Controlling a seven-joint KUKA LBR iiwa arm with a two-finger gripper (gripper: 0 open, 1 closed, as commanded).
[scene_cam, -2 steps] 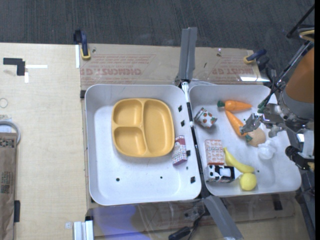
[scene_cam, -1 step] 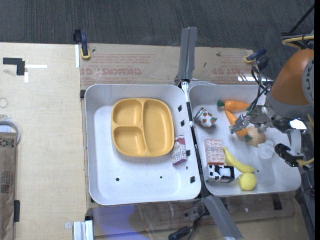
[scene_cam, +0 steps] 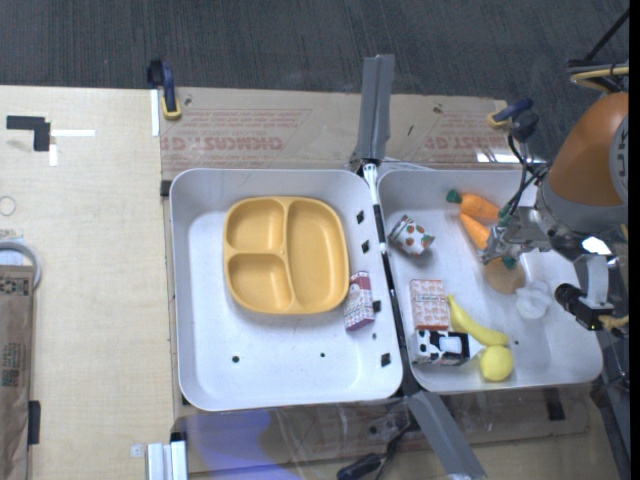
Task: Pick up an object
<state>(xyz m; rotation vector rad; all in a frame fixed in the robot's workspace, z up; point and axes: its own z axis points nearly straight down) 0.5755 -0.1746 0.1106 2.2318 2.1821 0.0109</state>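
2 shallow white bins are seen side by side on the bench [scene_cam: 80, 298]. In the left bin [scene_cam: 195, 348] a yellow divided plate [scene_cam: 287, 255] is laid toward the far side, and a small patterned carton [scene_cam: 359, 302] is set just beside the plate's right rim, close to the wall shared with the other bin. The right bin [scene_cam: 560, 363] is reached into by the arm from the right edge, and the claw [scene_cam: 498, 250] is lowered over the far half of that bin. Whether the claw is open or closed cannot be told, and nothing can be seen gripped in it. An orange carrot [scene_cam: 478, 218] is found just beside the claw, toward the far wall. A small printed pouch [scene_cam: 411, 236] lies near the shared wall. Toward the near wall a red-and-white carton [scene_cam: 429, 304], a yellow banana [scene_cam: 474, 325], a black-and-white carton [scene_cam: 443, 346] and a lemon [scene_cam: 496, 364] are grouped closely together.
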